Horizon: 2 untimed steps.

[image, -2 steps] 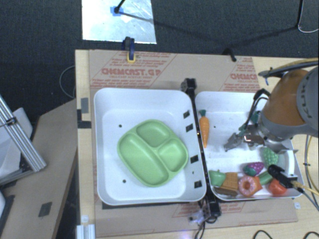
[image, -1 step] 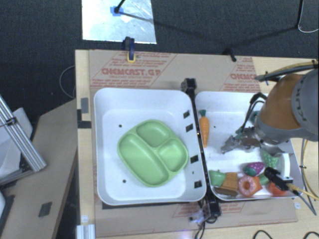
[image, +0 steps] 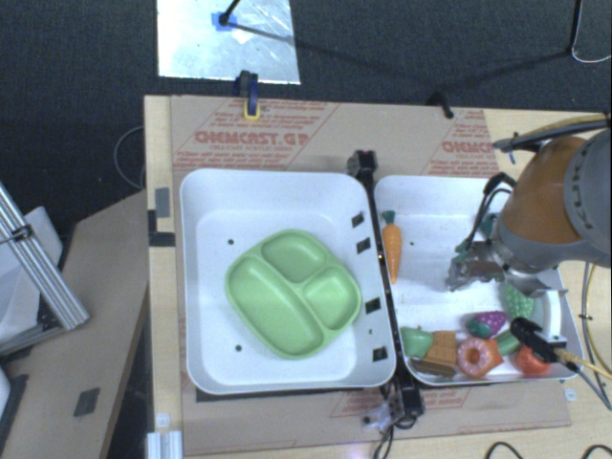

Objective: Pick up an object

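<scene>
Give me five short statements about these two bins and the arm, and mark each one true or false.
1. A green divided plate lies in the left bin. True.
2. The toy carrot lies in the left bin, on the plate. False: it lies in the right bin, against the wall beside the divider.
3. The gripper is over the right bin. True.
4. The pink donut sits at the far end of the right bin. False: it is among the toy foods along the near edge.
5. The plate has only one compartment. False: ridges split it into three.
</scene>
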{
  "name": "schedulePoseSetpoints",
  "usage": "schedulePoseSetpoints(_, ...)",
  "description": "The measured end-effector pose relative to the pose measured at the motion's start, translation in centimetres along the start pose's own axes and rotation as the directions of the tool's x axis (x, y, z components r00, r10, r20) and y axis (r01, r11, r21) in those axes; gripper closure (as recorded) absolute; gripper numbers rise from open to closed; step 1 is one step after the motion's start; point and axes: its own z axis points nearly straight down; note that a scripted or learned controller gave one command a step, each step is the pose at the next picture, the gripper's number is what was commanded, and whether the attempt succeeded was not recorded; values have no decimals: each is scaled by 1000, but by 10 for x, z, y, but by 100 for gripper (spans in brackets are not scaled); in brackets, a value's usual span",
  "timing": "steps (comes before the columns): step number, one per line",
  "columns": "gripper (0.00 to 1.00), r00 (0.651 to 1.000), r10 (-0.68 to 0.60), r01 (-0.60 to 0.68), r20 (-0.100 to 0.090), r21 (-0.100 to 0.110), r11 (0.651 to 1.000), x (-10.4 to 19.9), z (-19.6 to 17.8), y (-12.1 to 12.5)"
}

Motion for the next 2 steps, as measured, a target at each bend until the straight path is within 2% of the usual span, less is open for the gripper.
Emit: schedulePoseSetpoints(2, 100, 1000, -3, 3, 1, -5, 1000, 7, -105, -15)
